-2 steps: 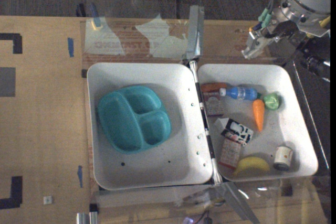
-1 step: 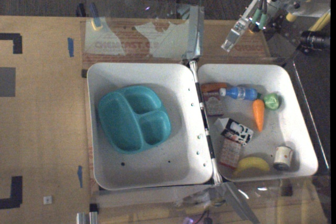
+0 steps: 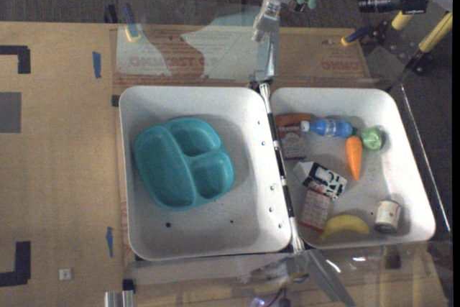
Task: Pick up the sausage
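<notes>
The sausage [image 3: 292, 119], a short reddish-brown piece, lies in the right bin [image 3: 410, 154] near its far left corner, just left of a small water bottle [image 3: 327, 128]. My gripper [image 3: 264, 19] hangs high above the far edge of the bench, beyond both bins and over the gap between them. It is well apart from the sausage and nothing shows in it.
The right bin also holds a carrot [image 3: 353, 157], a green ball [image 3: 372, 139], a banana [image 3: 343, 226], a small can [image 3: 387, 215] and two cartons [image 3: 321, 181]. A teal divided plate [image 3: 183, 162] lies in the left bin [image 3: 136, 226]. Clear panels stand behind the bins.
</notes>
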Motion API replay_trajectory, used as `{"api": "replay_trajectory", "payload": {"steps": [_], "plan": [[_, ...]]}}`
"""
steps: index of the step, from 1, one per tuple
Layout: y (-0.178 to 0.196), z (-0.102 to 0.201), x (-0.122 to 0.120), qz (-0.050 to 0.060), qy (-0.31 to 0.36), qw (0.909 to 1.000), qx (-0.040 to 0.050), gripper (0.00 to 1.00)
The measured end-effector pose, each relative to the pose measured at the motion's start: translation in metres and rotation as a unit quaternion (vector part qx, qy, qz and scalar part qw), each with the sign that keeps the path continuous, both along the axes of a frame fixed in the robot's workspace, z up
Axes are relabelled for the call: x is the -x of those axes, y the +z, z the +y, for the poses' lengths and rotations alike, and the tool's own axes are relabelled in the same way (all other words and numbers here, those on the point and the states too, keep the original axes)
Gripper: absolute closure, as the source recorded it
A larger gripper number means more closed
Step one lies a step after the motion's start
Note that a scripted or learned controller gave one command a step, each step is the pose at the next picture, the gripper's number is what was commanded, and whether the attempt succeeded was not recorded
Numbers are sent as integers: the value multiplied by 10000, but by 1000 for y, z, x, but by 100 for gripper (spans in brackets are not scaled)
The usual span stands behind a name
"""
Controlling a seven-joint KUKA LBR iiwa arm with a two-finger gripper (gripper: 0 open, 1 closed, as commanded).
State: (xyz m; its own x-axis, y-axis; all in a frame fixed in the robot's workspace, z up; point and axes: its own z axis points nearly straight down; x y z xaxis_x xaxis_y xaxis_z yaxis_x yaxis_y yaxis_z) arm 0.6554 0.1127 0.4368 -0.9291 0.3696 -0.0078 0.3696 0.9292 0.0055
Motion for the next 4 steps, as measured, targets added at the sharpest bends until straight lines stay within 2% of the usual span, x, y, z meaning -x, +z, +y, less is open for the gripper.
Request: {"api": "replay_trajectory", "payload": {"steps": [1, 2, 3, 4], "plan": [[1, 52, 6, -14, 2148, 9767, 13, 100], [1, 88, -12, -23, 4462, 8949, 28, 100], [1, 111, -11, -29, 5807, 8141, 38, 100], [1, 89, -6, -3, 5678, 8232, 32, 100]]}}
